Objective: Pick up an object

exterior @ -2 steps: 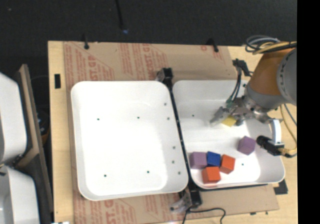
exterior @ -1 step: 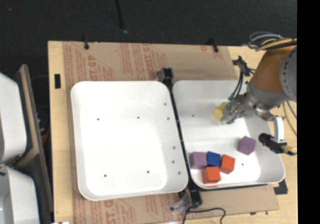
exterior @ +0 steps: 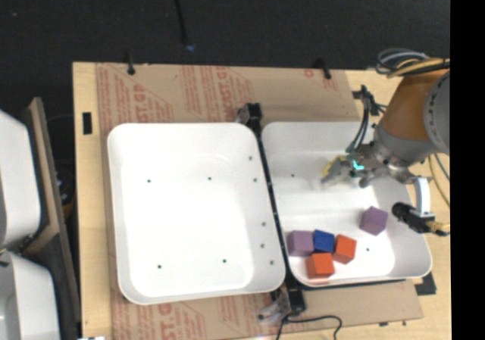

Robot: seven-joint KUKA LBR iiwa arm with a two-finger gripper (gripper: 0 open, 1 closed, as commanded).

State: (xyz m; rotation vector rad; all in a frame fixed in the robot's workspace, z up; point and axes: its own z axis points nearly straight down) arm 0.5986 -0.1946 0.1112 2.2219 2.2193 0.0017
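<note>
We saw the arm (exterior: 413,115) reach in from the right over the right bin (exterior: 303,151), its orange band above the wrist near that bin's far right corner. The gripper (exterior: 342,170) hung over the middle of the right bin, pointing toward the left bin (exterior: 129,149). We could not tell whether its pincer was released or clenched; no object showed between the fingers.

The objects to be picked lay in the right bin's near half. A purple cube (exterior: 373,220) sat alone toward the right edge, well apart from the gripper. Four more clustered along the near edge: a second purple cube (exterior: 301,241) nearest the wall shared with the left bin, a blue cube (exterior: 323,241) just beside it, an orange cube (exterior: 345,247) to the right of the blue one, and a red-orange cube (exterior: 320,264) closest to the near rim, touching or almost touching the blue one.

Both bins rested on a cardboard sheet (exterior: 189,92) on the bench.
</note>
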